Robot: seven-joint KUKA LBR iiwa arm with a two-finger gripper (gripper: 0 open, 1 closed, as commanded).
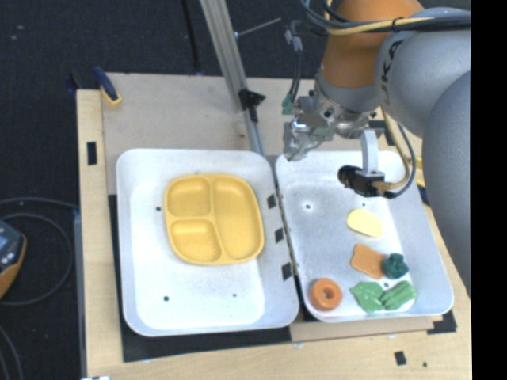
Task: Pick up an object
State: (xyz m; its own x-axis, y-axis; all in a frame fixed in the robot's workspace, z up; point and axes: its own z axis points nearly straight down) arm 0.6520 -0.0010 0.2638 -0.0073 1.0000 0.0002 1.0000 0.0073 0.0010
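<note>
The right bin (317, 212) holds several toy foods near its front right: a pale yellow wedge (364, 223), an orange block (367, 260), a dark green broccoli piece (394, 266), a light green leafy piece (383, 296) and an orange ring (325, 294). My gripper (298, 146) hangs over the bin's far left corner, well away from all of them. Nothing shows between its fingers, and their spacing is too blurred to read.
A yellow three-part plate (214, 218) lies in the left bin (142, 291). A slanted metal pole (230, 62) rises behind the bins. The arm's black fitting (363, 180) hangs over the right bin's far side. A blue and yellow clamp (106, 85) sits at the bench's back left.
</note>
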